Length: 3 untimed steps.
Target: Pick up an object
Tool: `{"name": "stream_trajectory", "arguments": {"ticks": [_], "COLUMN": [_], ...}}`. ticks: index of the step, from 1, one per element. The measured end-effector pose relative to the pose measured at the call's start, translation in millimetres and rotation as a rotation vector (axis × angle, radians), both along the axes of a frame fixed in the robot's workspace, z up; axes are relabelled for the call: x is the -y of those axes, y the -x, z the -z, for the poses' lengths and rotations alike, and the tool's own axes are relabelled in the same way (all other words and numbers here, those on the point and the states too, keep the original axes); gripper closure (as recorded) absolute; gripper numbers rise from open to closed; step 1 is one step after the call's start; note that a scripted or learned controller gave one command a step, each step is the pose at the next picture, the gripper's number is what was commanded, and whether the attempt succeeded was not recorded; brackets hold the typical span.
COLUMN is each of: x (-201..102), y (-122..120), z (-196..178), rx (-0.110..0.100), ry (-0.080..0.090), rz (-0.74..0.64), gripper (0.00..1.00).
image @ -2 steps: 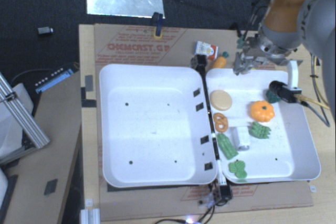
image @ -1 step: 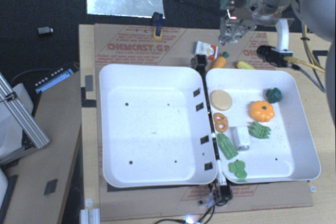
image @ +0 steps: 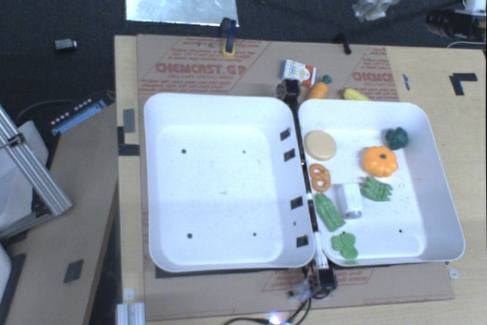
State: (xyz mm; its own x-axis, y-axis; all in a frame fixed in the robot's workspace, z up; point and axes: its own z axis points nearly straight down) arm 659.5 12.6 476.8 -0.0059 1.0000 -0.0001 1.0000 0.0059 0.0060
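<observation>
Camera view: the gripper [image: 374,2] is seen raised at about 1 o'clock, well apart from both bins; whether it is open or closed cannot be told. The right bin [image: 437,164] holds an orange pumpkin [image: 380,161] at its centre, a tan disc [image: 320,144] at 10 o'clock, a pretzel [image: 319,178], a green cucumber [image: 329,211] and a dark green piece [image: 396,138] at 2 o'clock
</observation>
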Motion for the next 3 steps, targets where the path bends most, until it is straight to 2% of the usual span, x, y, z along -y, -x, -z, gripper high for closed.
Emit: {"name": "stream_trajectory", "arguments": {"ticks": [1,2,3], "x": [-12,-30,-41], "y": [34,101,152], "z": [11,15,13], "rx": [-0.005,-0.007,-0.006], "ry": [0.000,0.000,-0.001], "rz": [0.001,0.001,0.000], "gripper": [1.00,1.00,1.00]}}
